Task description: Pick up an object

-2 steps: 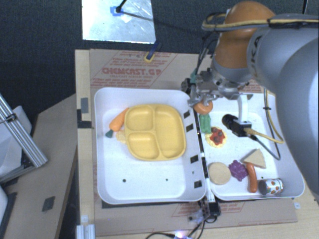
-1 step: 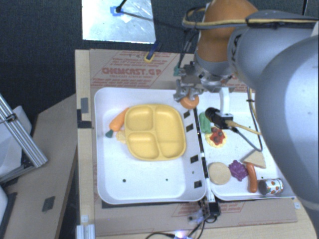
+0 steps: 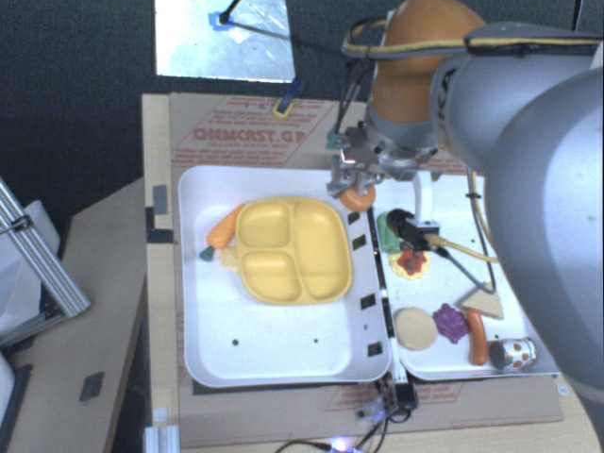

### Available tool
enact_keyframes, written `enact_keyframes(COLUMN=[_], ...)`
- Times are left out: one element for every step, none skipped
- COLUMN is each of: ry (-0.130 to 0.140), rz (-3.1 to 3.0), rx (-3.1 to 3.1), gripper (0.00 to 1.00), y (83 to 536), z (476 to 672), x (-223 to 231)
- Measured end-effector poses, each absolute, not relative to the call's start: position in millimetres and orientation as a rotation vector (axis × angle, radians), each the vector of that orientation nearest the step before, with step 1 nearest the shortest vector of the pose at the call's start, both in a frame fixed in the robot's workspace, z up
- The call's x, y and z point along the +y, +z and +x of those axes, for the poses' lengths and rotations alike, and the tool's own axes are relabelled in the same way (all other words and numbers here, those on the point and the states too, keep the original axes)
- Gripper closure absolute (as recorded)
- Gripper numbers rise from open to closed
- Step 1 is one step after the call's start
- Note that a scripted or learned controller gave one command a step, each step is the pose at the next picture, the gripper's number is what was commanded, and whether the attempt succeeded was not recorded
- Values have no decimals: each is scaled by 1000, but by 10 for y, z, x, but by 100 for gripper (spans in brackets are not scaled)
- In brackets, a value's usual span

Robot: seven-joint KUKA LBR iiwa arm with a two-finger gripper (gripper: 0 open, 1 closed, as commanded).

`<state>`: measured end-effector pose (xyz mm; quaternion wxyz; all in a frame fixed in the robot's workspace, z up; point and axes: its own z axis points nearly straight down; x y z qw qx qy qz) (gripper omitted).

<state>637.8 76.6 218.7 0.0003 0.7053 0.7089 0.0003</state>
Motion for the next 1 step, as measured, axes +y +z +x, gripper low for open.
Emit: enact_keyframes(ry=[2], rz=[2217], rx=[2223], gripper=[100], y=[2202], z=[6456], x=[711])
